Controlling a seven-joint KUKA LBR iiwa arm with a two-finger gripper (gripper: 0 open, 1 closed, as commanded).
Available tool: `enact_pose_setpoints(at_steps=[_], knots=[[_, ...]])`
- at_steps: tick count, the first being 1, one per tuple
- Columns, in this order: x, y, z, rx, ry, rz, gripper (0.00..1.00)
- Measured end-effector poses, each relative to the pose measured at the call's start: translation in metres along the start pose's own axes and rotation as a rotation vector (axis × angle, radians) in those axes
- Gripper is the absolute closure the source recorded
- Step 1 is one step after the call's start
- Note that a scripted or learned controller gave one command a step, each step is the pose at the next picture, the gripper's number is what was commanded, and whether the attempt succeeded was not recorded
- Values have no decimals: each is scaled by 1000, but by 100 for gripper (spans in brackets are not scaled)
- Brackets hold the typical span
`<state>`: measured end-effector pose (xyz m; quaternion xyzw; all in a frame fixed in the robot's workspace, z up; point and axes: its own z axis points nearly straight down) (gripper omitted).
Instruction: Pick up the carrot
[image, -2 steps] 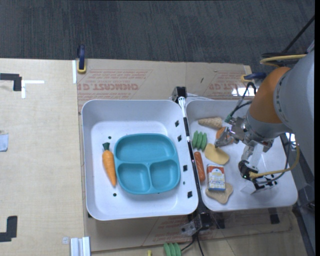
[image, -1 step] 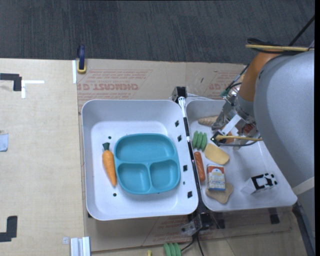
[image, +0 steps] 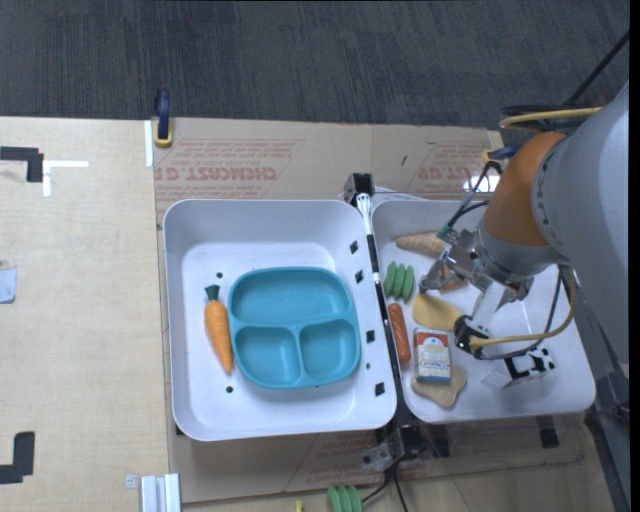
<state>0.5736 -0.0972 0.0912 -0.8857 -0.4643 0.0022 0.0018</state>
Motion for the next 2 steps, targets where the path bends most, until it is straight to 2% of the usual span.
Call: enact_pose_setpoints(at_steps=[1, 2], knots=[[-26, -54, -99, -3, 0, -77, 0], [-24, -11, 1, -1, 0, 139, 0]])
